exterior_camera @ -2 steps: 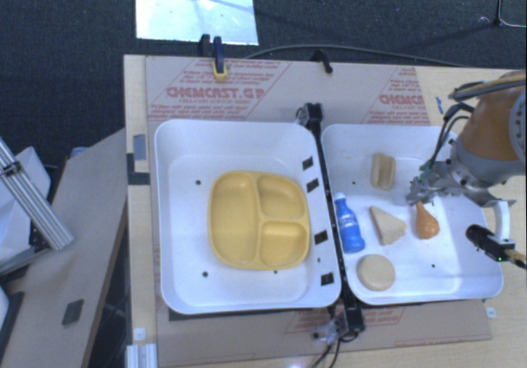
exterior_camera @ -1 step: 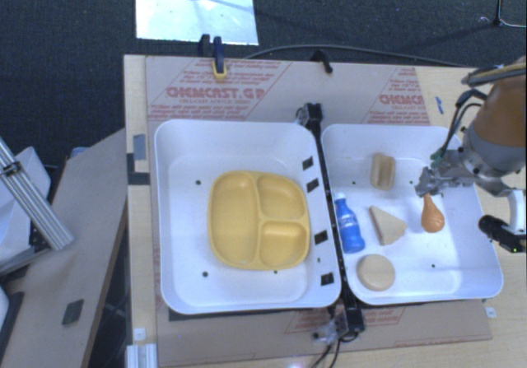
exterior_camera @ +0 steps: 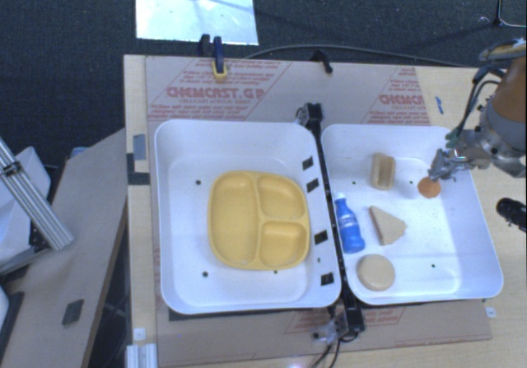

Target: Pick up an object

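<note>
Closest to the camera, at the bottom of the view, is the front edge of the brown cardboard sheet (exterior_camera: 247, 333) printed with red lettering, which lies under both bins on the pale wooden bench (exterior_camera: 82, 218).

On that sheet sit two shallow white plastic bins side by side. The left bin (exterior_camera: 185, 152) holds a yellow plastic plate with three compartments (exterior_camera: 259, 220), lying flat near its middle. The right bin (exterior_camera: 469, 267) holds the smaller things: a blue plastic bottle with a white cap (exterior_camera: 348, 225) lying near the dividing wall, a tan wedge-shaped block (exterior_camera: 387, 226) beside it, a round beige disc (exterior_camera: 376, 272) toward the front, and a tan rectangular block (exterior_camera: 382, 170) toward the back.

From the right edge the grey arm with its orange band (exterior_camera: 506, 103) reaches in over the right bin. Its two-finger gripper (exterior_camera: 440, 169) points down at the bin's far right side, and a small orange ball (exterior_camera: 429, 187) sits directly at its tips. Whether the fingers are spread or pinching the ball cannot be told at this size.

The likely risk: the ball is small, round and close to the bin wall, so an off-centre closing could squirt it sideways and it would roll away, or the fingers could catch the bin's rim.
</note>
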`<state>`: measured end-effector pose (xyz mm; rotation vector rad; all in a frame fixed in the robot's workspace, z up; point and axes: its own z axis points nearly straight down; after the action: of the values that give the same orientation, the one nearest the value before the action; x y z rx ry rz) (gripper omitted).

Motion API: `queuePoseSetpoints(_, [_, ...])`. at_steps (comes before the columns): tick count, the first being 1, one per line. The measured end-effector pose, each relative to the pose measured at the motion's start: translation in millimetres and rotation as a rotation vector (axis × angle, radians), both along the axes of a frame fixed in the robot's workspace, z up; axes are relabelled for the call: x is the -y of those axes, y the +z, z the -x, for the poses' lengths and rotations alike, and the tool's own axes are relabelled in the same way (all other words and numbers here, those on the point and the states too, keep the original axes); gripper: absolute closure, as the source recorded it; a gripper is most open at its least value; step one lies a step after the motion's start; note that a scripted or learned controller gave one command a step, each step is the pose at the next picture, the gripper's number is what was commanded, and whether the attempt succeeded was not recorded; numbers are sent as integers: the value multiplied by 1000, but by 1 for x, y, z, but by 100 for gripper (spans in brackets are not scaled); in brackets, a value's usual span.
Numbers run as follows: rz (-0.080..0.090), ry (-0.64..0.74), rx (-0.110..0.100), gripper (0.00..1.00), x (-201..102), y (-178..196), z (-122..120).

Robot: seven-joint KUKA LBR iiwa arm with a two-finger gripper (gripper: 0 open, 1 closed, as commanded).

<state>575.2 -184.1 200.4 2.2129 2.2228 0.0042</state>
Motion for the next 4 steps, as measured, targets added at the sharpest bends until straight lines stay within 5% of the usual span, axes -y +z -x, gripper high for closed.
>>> queuePoseSetpoints(1, [-1,0,-2,100,0,13,-1])
queuePoseSetpoints(4, [-3,5,-4,100,-156,11,-15])
